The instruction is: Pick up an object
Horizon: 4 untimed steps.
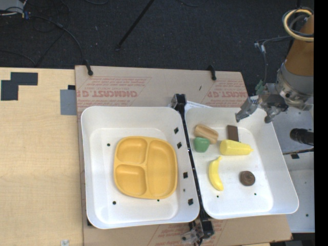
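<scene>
gripper point(254, 111) open above right bin point(279, 152) corner, banana point(215, 174) well apart.

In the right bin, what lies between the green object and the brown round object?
In the camera view, the banana lies between the green object and the brown round object, on the right bin floor.

The arm point(299, 60) is running out of the picture at the right edge, so its upper links are being cut off. The small brown block point(233, 133) in the right bin point(277, 188) is showing too little detail to identify, and so is the round dark brown piece point(247, 178).
</scene>
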Motion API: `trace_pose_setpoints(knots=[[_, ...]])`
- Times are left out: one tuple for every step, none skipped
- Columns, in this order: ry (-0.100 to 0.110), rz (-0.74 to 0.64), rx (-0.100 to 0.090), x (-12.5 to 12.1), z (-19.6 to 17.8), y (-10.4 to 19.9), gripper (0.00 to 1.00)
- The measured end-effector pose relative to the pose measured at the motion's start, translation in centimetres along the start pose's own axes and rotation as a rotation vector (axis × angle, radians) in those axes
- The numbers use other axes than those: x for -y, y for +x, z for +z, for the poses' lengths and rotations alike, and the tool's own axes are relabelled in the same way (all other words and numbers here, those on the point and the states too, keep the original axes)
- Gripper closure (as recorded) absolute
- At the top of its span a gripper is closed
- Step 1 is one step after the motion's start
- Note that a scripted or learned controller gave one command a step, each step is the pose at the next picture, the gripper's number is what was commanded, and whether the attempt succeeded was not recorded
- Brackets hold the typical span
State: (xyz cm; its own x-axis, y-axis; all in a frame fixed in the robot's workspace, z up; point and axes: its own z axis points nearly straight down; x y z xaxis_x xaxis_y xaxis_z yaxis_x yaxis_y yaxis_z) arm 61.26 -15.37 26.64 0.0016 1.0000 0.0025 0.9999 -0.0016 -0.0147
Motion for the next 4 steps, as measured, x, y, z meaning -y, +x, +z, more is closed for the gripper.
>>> trace_pose_setpoints(knots=[[-0.011, -0.002, 0.002, -0.2, -0.7, 0.0, 0.00], [-0.006, -0.004, 0.001, -0.9, 5.4, 0.6, 0.00], [-0.007, -0.002, 0.001, -0.5, 9.8, 0.6, 0.00], [-0.009, -0.002, 0.003, 0.0, 14.7, -0.2, 0.00]])
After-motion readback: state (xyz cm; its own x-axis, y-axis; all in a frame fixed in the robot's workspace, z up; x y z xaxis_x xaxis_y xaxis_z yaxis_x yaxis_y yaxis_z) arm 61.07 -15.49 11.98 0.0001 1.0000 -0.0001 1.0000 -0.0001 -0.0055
